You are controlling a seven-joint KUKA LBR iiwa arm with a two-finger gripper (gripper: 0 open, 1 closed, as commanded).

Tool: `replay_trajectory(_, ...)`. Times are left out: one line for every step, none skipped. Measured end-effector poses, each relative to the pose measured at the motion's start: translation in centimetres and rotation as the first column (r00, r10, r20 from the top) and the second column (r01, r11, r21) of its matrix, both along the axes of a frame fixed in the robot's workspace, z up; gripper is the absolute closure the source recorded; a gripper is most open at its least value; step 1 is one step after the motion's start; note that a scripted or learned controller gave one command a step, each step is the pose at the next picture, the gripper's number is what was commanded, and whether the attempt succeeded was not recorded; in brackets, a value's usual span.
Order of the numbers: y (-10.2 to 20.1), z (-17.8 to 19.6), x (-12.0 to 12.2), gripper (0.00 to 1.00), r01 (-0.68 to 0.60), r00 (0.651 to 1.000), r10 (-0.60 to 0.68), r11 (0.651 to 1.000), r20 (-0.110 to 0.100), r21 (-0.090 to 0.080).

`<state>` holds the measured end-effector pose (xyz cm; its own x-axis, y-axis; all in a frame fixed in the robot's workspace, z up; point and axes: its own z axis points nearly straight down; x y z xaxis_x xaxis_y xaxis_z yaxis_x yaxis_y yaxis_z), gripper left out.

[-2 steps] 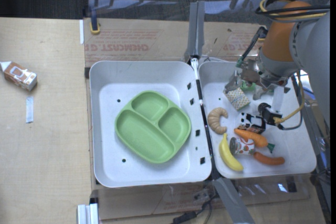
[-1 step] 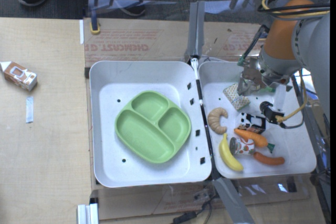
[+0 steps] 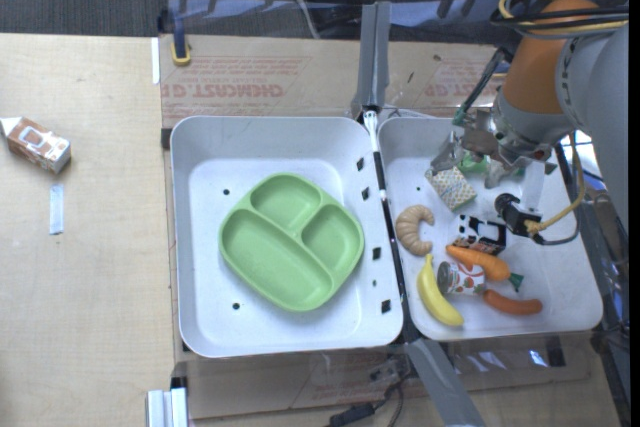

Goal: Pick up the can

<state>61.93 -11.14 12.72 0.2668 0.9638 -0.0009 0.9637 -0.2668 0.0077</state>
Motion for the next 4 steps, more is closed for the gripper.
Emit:
replay_trajectory(-1.9,-2.9,0.4,0.0,0.055,0.998,-0.055,0.998,0.002,0.003)
replay_trajectory(-1.9,-1.8,0.6,1.0,0.052,0.999,-0.052,0.999,0.007,0.003)
replay_trajectory(-1.9,-1.8,0.6,0.0,0.052,0.999,-0.052,0.999,0.007,0.003)
replay_trajectory(-2.0,-0.9,0.5,1.0,0.051,0.999,-0.051,0.999,0.006,0.002)
